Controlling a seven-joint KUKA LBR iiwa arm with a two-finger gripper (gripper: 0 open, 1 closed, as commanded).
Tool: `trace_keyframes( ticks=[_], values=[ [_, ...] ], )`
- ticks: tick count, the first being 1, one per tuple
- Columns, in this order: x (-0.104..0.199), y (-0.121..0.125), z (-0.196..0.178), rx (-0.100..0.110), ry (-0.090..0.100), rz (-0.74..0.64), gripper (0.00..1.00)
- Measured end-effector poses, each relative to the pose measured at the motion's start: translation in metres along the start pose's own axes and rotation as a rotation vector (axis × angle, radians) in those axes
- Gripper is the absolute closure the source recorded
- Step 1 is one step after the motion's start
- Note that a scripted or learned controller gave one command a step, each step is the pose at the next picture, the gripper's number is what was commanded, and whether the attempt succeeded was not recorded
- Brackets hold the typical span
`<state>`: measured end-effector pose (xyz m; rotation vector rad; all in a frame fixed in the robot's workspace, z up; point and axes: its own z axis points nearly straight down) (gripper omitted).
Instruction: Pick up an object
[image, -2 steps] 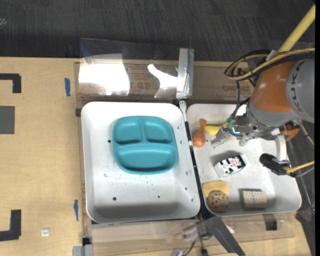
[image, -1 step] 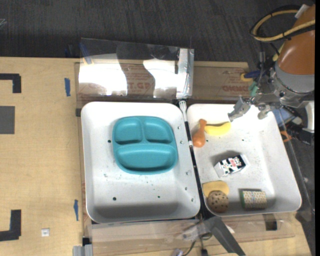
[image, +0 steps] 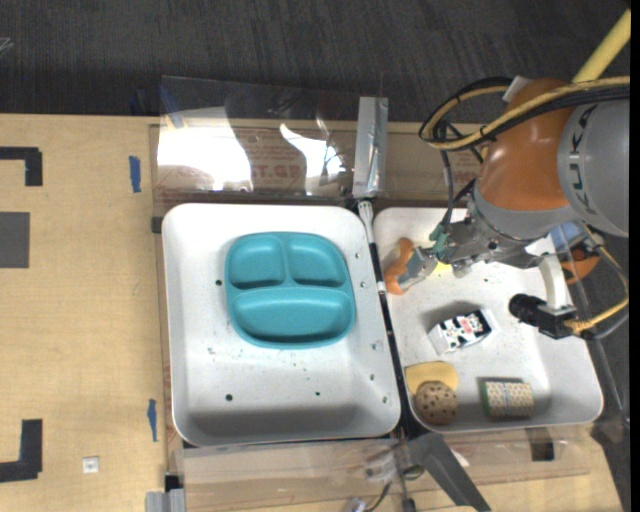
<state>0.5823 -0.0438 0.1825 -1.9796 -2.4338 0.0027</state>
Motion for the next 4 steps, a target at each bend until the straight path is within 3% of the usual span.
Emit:
trace_keyframes(
  ticks=[1,2,3,4],
  values=[
    [-0.009,-0.024,-0.002,-0.003,-0.002,-0.046,0.0],
    [-0.07,0.041,0.083,-0.011,-0.009,-0.126,0.0],
    [-0.076,0.066,0.098,0.019,0.003,0.157,0.0],
    [-0.137,0.059,0.075,-0.01,-0.006,-0.002,0.0]
  ],
)
